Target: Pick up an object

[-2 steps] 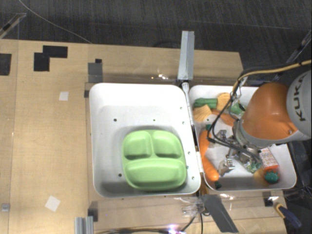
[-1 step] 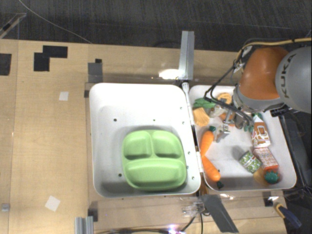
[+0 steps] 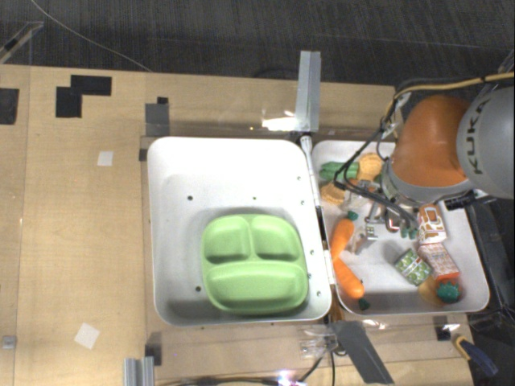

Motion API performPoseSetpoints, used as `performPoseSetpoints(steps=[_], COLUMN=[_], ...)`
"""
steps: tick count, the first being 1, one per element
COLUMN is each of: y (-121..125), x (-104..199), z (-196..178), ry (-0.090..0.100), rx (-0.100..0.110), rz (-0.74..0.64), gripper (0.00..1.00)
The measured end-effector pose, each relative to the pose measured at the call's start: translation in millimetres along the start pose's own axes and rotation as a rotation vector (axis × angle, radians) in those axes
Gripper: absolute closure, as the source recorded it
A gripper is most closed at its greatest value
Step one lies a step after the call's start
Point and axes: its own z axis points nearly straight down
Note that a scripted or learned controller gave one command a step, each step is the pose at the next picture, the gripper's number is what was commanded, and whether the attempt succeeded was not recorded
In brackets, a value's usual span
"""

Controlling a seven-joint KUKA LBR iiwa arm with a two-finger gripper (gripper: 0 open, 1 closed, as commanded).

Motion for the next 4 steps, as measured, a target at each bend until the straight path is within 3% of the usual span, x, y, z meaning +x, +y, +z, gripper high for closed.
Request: performPoseSetpoints(steps=[2, 3, 4], y=[-2.3, -1.4, -2.8], x=[81.2, 75.9, 73.7], z=[-2.5, -16.2, -18.2], ry=[-0.011, -0.026, -0.035], rx=[-0.002, -0.002, -0.001], rz=[0.208, 0.201, 0.203], gripper=[0.00, 1.00, 0.00])
